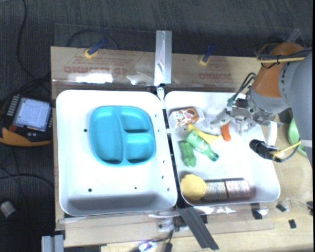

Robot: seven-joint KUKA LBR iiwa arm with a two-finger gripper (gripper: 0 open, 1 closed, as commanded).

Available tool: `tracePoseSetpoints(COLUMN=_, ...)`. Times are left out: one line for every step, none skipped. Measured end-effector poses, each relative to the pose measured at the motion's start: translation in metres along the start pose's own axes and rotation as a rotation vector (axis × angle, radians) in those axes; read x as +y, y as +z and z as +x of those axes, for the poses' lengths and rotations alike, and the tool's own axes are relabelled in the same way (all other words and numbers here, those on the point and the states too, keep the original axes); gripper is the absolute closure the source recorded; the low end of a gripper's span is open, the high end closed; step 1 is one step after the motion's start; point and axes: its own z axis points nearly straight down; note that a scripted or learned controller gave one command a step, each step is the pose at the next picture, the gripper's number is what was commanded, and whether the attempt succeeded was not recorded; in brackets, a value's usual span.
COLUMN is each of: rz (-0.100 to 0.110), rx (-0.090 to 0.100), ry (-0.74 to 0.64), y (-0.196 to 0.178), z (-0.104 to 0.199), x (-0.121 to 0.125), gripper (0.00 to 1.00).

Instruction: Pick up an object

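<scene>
- dark carpet surrounds your table (110,67); two white bins sit on it, the left bin (73,156) holding a blue tray (123,134).
- nothing is lifted yet; the pick is all still ahead of you.
- your gripper (236,121) hangs low in the right bin (252,167).
- an orange piece (226,132) lies just beside it, a green bottle (201,146) nearby.
- whether it grips anything, you cannot tell.

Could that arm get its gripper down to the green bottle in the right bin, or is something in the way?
Probably yes. The green bottle lies uncovered on top of the pile, nothing over it, and the gripper hangs in the same bin, just right of it.
</scene>
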Motion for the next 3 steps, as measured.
tracePoseSetpoints(rz=0.000, rx=0.000, ry=0.000, y=0.0000, z=0.0000, x=0.0000, gripper=0.00)
tracePoseSetpoints(rz=0.000, rx=0.000, ry=0.000, y=0.0000, z=0.0000, x=0.0000, gripper=0.00)
tracePoseSetpoints(rz=0.003, rx=0.001, ry=-0.002, y=-0.0081, z=0.0011, x=-0.0005, gripper=1.00)
